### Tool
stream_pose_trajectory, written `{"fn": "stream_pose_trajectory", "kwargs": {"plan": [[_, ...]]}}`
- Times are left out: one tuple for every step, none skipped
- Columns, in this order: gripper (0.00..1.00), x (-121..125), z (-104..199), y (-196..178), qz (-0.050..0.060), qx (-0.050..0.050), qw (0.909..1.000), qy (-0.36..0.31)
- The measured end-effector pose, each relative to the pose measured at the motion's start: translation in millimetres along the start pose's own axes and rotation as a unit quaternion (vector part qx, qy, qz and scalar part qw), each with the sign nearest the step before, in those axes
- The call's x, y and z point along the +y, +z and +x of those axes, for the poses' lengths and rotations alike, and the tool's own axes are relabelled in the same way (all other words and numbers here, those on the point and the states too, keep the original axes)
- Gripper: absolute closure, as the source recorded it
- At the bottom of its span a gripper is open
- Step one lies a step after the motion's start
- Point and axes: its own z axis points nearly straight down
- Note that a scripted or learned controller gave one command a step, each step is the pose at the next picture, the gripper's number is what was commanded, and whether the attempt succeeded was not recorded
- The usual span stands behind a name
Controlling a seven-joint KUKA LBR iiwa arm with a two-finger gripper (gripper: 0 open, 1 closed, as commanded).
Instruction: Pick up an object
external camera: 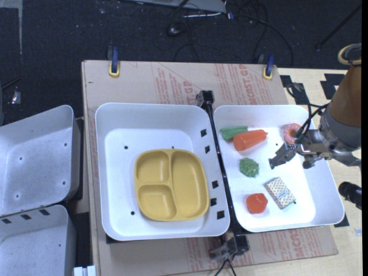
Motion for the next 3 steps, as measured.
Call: {"fn": "stream_pose_trajectory", "kwargs": {"plan": [[0.00, 2, 0, -4, -0.004, -0.001, 1.0000, -0.001], [0.00, -2, 7, 42, -0.002, 0.000, 1.0000, 0.000], [0.00, -9, 11, 89, -0.002, 0.000, 1.0000, 0.000]]}}
